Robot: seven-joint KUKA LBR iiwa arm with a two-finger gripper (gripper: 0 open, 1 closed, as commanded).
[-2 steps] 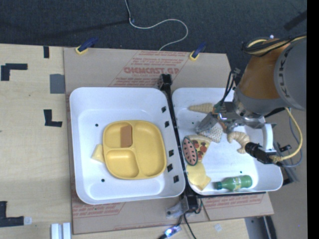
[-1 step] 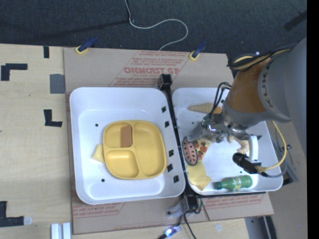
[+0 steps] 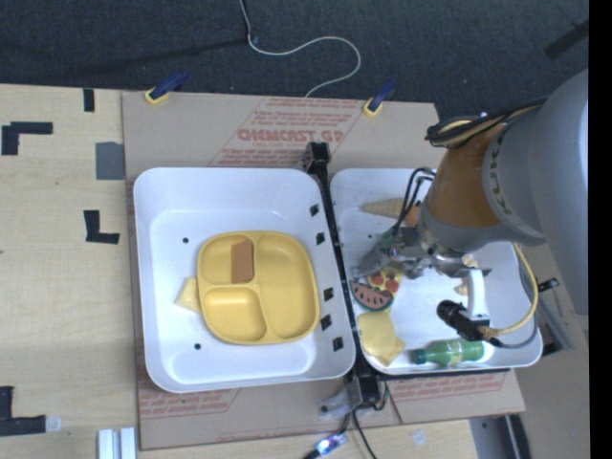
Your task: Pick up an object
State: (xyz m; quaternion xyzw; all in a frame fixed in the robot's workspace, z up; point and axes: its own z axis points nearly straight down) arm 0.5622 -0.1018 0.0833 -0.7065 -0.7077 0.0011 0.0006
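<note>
My gripper [image 3: 394, 253] reaches down into the right bin [image 3: 516, 347], near its left side. Just below it lie a pizza slice [image 3: 385, 281] and a watermelon slice [image 3: 372, 296]. A pale yellow piece [image 3: 379, 337] rests at the bin's front left, and a green bottle [image 3: 449, 354] lies along the front wall. An ice cream cone [image 3: 387, 207] sits at the back of the bin. The arm hides much of the bin's right side.
The left bin [image 3: 158, 208] holds a yellow divided plate [image 3: 277, 299] with a brown strip [image 3: 242, 259] in its top compartment. A yellow wedge [image 3: 186, 295] lies by the plate's left edge. A white cable [image 3: 296, 46] runs across the dark floor behind.
</note>
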